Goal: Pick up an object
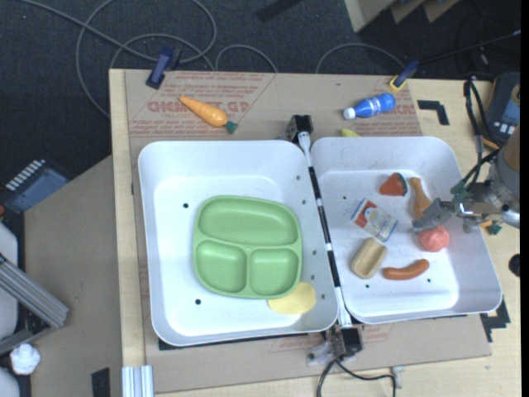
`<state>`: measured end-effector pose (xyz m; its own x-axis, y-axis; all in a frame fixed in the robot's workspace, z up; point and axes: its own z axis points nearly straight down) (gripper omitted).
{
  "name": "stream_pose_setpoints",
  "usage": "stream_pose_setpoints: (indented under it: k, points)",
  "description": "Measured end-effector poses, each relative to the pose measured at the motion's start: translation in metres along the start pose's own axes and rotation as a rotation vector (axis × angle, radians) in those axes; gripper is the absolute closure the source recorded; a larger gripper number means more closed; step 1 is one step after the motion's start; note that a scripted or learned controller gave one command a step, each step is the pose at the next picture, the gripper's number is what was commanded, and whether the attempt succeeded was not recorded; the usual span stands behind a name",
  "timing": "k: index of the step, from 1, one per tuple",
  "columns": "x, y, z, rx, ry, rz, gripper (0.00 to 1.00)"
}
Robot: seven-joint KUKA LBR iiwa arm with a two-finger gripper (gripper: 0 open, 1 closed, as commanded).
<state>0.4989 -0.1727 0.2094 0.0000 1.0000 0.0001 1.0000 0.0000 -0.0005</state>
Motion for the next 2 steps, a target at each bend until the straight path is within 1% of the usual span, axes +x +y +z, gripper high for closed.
stream_pose_setpoints:
  k: [1, 2]
  points:
    - [0.041, 0.035, 0.125, -0.001, 0.0, -0.001, 0.0]
    - [0.075, 0.066, 0.125, -0.002, 0.0, -0.002, 0.0]
